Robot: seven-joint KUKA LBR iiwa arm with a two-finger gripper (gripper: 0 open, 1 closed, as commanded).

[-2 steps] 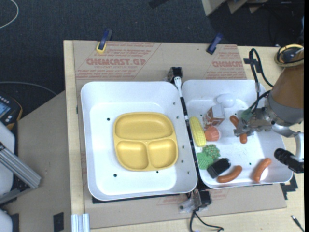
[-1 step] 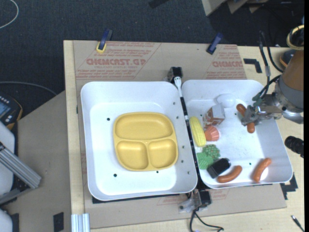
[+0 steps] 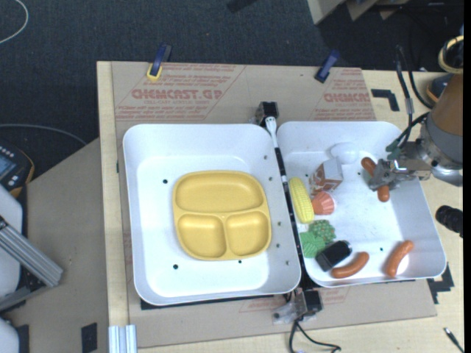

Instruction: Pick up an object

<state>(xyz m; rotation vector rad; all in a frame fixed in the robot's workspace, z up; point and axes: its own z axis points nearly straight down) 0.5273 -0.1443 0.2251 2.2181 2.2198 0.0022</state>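
Note:
My gripper is low over the back right part of the right bin. It is shut across the middle of a small orange-red sausage, whose two ends stick out on either side of the fingers. Other objects lie in the same bin: a yellow corn cob, a brown and white carton, a white cup-like piece, a small orange piece, a green broccoli, a black block and two more sausages.
The left bin holds a yellow divided plate. A black divider rail runs between the bins. The grey arm with its orange band comes in over the right bin's far right edge.

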